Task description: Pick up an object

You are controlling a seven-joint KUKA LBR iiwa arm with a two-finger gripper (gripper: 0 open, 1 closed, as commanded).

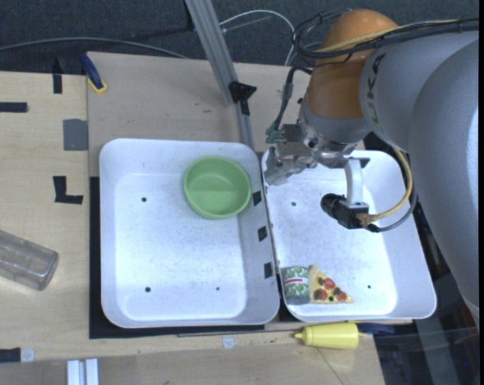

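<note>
A green bowl (pixel 217 187) rests in the left bin (pixel 129 239), near its far right corner. In the right bin (pixel 386 271) a small green packet (pixel 295 283) and a toy pizza slice (pixel 328 289) lie side by side at the near left corner. My gripper (pixel 280 165) hangs under the orange band at the right bin's far left corner, just right of the bowl and well behind the packet and pizza slice. Nothing shows between its fingers.
A yellow bottle (pixel 331 335) lies on the bench in front of the right bin. A clear plastic container (pixel 15 257) sits left of the bins. A slanted metal pole (pixel 217 46) rises behind the bins. The big grey arm covers the right side.
</note>
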